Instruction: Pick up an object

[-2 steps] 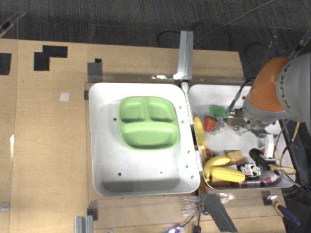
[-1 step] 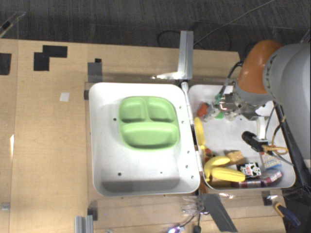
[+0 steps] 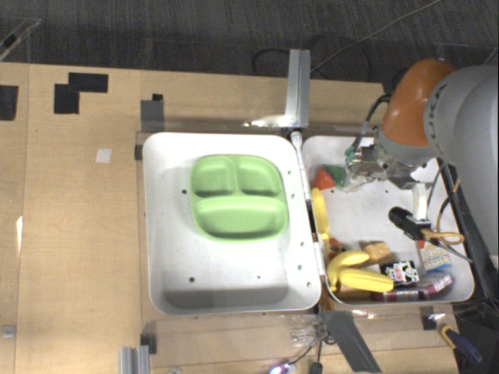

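the bench [image 3: 70, 232] looks like pale wood, matt, with a light grain. both bins are smooth white plastic, the left bin [image 3: 168, 279] faintly glossy at its 6 o'clock wall. the green tray [image 3: 236, 195] inside it is matt plastic. at 12 o'clock a brushed metal post [image 3: 299, 88] shines. the bananas [image 3: 355, 269] look waxy. the arm [image 3: 460, 119] has a satin grey shell and a glossy orange band [image 3: 412, 100].

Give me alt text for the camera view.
A grey robot arm's gripper reaches into the right bin above a clutter of toy food, including bananas. The left bin holds a green divided tray.
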`<state>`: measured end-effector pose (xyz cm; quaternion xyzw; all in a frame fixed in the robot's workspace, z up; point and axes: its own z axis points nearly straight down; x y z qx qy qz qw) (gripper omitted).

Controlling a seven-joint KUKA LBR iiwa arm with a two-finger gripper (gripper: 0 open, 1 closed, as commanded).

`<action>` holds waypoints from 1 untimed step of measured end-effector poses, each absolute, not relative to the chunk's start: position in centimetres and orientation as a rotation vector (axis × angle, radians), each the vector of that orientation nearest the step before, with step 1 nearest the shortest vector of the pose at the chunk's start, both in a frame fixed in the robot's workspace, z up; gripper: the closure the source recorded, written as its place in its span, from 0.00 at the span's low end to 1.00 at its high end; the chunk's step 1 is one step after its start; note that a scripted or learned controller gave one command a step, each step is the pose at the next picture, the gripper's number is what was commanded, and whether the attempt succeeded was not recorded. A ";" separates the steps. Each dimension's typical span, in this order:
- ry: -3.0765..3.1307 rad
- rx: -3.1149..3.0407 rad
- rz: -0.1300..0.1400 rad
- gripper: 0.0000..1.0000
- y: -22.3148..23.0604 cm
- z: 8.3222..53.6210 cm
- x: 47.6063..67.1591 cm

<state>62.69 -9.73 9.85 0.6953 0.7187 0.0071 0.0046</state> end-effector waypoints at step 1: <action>2.251 2.178 0.022 0.00 -9.7 9.8 62.7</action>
